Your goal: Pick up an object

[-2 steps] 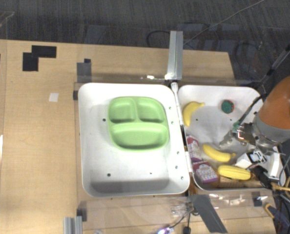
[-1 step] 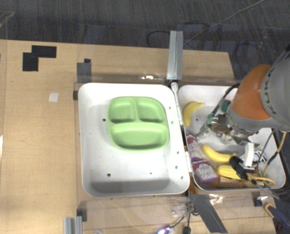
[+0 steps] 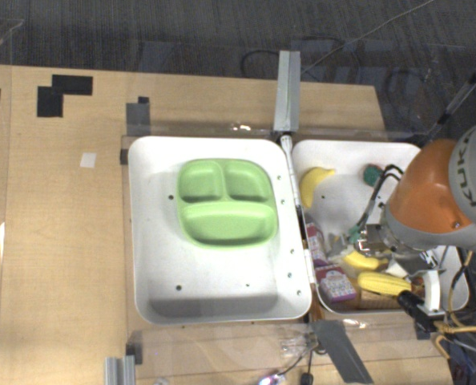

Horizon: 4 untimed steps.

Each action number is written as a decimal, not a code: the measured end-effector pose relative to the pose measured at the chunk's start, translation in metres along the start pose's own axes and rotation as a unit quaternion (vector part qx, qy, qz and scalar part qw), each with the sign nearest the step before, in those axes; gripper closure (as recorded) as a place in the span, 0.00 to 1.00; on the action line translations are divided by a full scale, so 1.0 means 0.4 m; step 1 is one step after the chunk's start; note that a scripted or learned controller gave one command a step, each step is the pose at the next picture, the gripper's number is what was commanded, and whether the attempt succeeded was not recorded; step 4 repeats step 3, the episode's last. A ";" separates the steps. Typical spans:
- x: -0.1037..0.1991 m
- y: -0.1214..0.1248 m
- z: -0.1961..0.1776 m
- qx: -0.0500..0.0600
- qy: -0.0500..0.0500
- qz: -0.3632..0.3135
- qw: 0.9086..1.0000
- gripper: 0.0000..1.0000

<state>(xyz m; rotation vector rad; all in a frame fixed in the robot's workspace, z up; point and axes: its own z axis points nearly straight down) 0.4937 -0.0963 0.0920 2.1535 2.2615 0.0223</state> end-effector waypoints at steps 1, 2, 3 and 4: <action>-0.006 0.078 0.002 0.003 0.001 -0.189 0.982 0.00; 0.003 0.085 -0.027 0.001 0.003 -0.190 0.982 1.00; 0.073 0.181 -0.312 0.008 0.003 -0.111 0.994 1.00; 0.073 0.181 -0.312 0.008 0.003 -0.111 0.994 1.00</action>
